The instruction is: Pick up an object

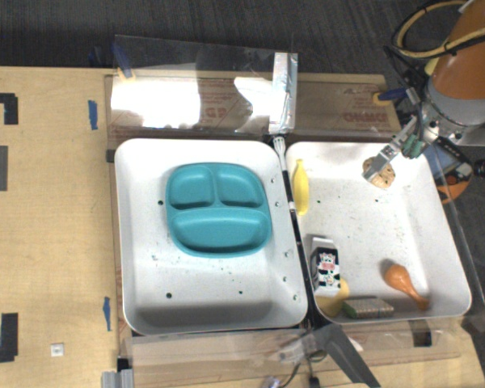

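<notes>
The arm (461, 63) reaches in from the upper right, angled down-left, its gripper (380, 170) hanging low.

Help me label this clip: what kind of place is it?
Probably a robotics lab's grasping bench: two white bins, a robot arm reaching in, and test items like a teal divided plate.

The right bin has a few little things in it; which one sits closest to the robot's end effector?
The yellow banana-shaped piece against the right bin's left wall lies nearest the end effector. The orange pear-shaped toy and the cow-print box sit farther down.
</notes>
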You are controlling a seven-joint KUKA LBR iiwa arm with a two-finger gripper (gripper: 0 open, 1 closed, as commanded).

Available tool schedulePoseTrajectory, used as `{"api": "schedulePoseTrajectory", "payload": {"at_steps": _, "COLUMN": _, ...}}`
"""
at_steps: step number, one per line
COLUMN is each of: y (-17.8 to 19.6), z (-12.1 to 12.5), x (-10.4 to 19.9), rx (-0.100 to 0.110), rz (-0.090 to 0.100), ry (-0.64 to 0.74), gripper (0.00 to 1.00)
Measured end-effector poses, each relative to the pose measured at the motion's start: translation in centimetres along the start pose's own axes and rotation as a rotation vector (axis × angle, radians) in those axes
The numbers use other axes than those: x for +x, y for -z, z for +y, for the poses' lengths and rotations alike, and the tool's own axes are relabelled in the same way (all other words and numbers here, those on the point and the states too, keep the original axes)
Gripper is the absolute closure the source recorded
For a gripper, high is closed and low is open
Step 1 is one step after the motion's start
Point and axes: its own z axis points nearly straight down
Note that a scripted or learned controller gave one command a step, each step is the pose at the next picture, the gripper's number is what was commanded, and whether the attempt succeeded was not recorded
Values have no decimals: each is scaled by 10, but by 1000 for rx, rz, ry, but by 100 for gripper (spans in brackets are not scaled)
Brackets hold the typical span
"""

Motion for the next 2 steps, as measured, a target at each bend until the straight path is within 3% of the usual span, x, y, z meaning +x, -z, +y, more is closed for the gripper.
{"api": "schedulePoseTrajectory", "payload": {"at_steps": 1, "y": -52, "z": 1, "x": 52, "rx": 3, "rz": 5, "ry": 102, "gripper": 100}}
{"api": "schedulePoseTrajectory", "payload": {"at_steps": 2, "y": -36, "z": 50, "x": 52, "rx": 1, "rz": 1, "ry": -358, "gripper": 100}}
